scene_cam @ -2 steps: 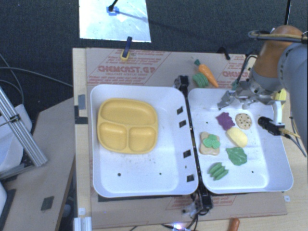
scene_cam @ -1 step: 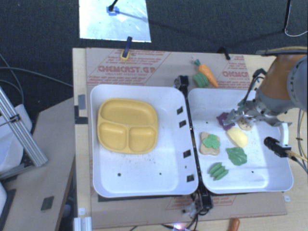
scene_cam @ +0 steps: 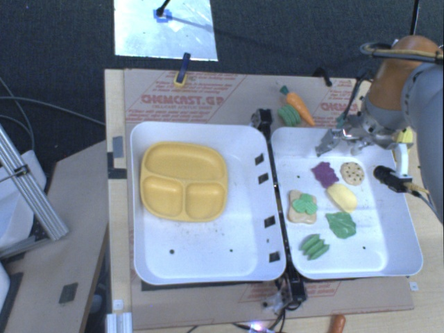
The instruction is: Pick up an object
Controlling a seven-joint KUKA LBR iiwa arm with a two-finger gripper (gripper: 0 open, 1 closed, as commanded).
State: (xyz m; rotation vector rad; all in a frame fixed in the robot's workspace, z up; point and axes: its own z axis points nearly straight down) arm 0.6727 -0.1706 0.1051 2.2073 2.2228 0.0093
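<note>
My gripper (scene_cam: 331,144) hangs with fingers apart and holding nothing over the far part of the right bin (scene_cam: 399,252), and the purple toy (scene_cam: 324,173) lies just nearer, slightly left of it

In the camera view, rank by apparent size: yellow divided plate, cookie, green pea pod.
1. yellow divided plate, by far largest
2. green pea pod
3. cookie, only slightly smaller than the pod; close call
</note>
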